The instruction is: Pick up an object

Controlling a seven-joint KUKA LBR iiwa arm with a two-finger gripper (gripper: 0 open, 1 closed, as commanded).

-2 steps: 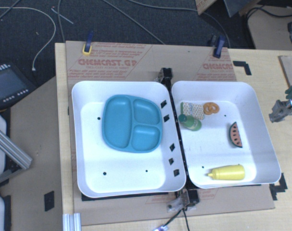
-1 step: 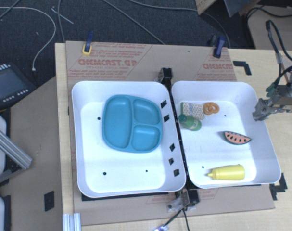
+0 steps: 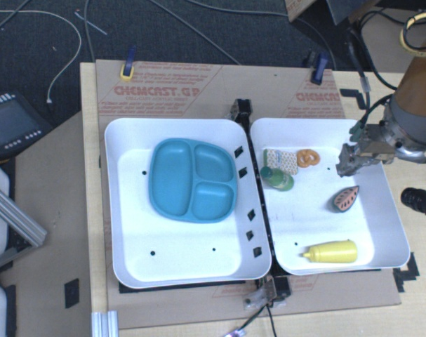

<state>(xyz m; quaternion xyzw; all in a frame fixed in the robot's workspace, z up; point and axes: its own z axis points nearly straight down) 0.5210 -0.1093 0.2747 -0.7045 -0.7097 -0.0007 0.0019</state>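
I've got the end effector (image 3: 349, 161) over the right bin (image 3: 391, 216), can't tell its grip state. Nearest pick is the shell (image 3: 345, 199), just below it toward the camera, long axis diagonal.

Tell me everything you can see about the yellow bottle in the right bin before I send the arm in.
The yellow bottle lies on its side on the floor of the right bin, near the front wall. It looks like a smooth plastic squeeze bottle, plain yellow, with a tapered nozzle pointing toward the left bin. Its wider base points right. It appears whole and capped, though the tip is too small to be sure. Nothing touches it but the bin floor; the reddish oval toy lies apart, above it, and the gripper sits farther back.
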